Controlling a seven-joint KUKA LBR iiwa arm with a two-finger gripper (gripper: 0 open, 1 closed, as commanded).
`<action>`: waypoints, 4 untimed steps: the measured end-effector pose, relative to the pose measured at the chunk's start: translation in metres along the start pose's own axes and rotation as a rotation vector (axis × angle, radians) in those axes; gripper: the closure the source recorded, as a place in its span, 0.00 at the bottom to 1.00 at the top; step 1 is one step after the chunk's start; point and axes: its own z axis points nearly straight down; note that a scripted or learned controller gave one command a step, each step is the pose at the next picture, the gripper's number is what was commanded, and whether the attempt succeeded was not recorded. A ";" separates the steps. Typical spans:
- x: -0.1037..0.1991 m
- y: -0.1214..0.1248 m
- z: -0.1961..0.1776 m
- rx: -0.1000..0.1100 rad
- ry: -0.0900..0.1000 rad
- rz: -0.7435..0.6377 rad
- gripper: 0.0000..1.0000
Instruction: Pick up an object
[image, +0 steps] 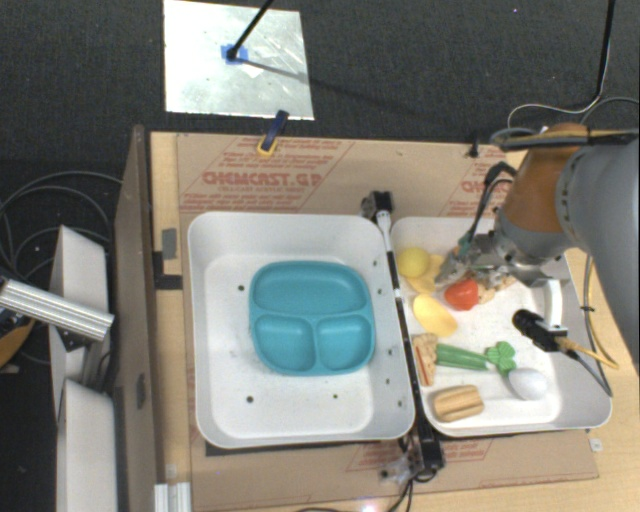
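Note:
My gripper (472, 266) hangs low over the back of the right bin (585, 395), with the grey arm coming in from the right. A red round object (462, 294) lies directly below and against the gripper's tip. I cannot make out whether it is gripped. A yellow ball (413, 263) sits just left of the gripper. A pale yellow oval piece (434, 315) lies in front of the red object.
Further forward in the right bin lie a green stalk-like toy (475, 356), a white egg (527, 383), a tan bread-like piece (458, 402) and a striped wafer (425, 360). The left bin (215, 300) holds a blue divided plate (312, 316).

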 end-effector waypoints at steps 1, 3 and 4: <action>0.017 -0.013 -0.001 -0.001 0.001 -0.001 0.00; 0.038 -0.029 -0.014 -0.007 -0.001 0.001 1.00; 0.038 -0.030 -0.013 -0.006 0.000 0.001 0.00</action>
